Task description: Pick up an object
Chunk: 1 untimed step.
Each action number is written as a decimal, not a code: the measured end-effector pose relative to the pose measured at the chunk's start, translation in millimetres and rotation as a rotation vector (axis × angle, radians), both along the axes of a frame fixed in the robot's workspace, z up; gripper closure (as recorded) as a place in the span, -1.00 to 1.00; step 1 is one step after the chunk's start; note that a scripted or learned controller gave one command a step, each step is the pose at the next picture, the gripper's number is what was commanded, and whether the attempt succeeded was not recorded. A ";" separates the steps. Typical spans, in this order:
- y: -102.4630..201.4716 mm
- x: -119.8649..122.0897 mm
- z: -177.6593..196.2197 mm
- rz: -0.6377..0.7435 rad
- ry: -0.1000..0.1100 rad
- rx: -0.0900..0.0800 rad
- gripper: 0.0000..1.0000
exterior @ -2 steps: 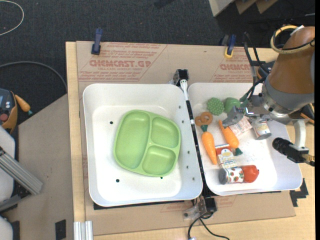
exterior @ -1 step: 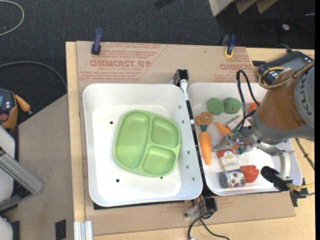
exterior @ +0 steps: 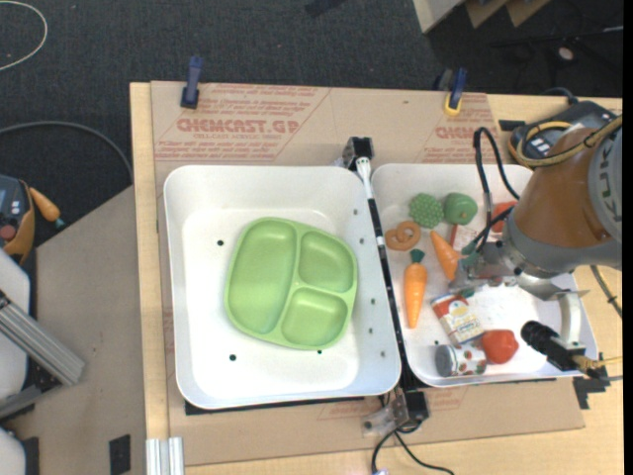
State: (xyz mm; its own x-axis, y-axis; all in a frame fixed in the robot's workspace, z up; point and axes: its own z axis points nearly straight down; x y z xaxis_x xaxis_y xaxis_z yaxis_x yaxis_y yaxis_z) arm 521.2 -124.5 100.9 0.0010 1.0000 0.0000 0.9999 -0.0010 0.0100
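items as i log them from my remote desk, nearest edge first.

1. right bin (exterior: 445, 172), near end: a small can (exterior: 463, 360) and, just beside it on its right, a red toy vegetable (exterior: 500, 344).
2. behind the can: a white and red packet (exterior: 457, 317), lying flat.
3. middle of the same bin: a large orange carrot (exterior: 415, 293), its green end pointing away from me.
4. a smaller carrot (exterior: 445, 255), tilted, just beyond it.
5. gripper (exterior: 475, 265): low over the right bin, just beside the smaller carrot and above the packet. i cannot tell whether it is apart or together, nor whether it touches either one.
6. far end of the bin: a brown ring-shaped toy (exterior: 403, 236), a bumpy green toy (exterior: 427, 209) and a round green toy (exterior: 460, 206), close together.
7. left bin (exterior: 198, 265): a green divided plate (exterior: 292, 283), three compartments, lying in the middle.
8. far edge of the printed board (exterior: 297, 117): a blue clamp (exterior: 191, 80) and a yellow and blue clamp (exterior: 455, 89).
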 end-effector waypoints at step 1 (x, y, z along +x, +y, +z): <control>18.1 -11.4 149.0 0.005 -0.005 -0.002 1.00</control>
